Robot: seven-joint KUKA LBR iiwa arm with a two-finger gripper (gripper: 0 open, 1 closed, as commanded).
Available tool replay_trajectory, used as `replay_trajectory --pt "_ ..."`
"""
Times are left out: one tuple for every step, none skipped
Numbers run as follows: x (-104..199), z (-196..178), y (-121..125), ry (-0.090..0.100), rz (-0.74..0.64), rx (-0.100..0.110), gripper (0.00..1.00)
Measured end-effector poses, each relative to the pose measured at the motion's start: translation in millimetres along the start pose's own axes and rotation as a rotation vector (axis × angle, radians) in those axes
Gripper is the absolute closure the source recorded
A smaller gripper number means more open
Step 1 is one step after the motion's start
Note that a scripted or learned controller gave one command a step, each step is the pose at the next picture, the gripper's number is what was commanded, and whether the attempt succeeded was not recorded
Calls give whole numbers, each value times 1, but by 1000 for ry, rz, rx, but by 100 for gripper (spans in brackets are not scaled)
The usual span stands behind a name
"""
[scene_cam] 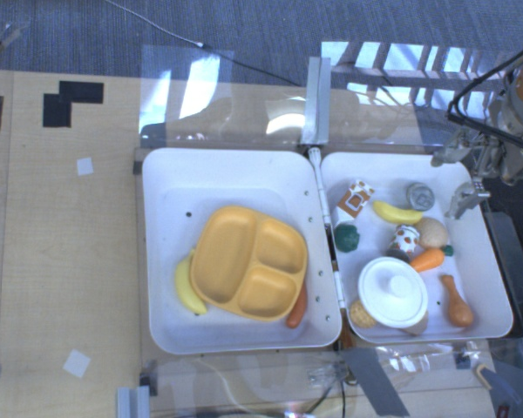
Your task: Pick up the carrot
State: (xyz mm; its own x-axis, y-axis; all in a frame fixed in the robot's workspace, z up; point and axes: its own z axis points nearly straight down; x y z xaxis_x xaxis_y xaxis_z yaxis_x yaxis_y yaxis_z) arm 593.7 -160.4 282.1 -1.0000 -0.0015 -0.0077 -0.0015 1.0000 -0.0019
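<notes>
The carrot lies loose in the right bin, well short of the gripper, which hangs over that bin's far right rim; nothing shows between its fingers, and how far apart they stand I cannot tell, so the pick looks not yet begun: reaching, closing and lifting all remain. Nearest the camera and farthest from the fingers in this bin sit a white lidded pot and a brown drumstick. The carrot rests just beyond the pot, touching a tan ball. Closer to the fingers lie a yellow banana, a grey can and a small carton. The left bin, well away from the fingers, holds a yellow divided plate resting partly over a second banana and an orange sausage.
</notes>
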Motion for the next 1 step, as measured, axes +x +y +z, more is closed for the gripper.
replay_trajectory --pt "75 112 -37 7 95 -2 0"
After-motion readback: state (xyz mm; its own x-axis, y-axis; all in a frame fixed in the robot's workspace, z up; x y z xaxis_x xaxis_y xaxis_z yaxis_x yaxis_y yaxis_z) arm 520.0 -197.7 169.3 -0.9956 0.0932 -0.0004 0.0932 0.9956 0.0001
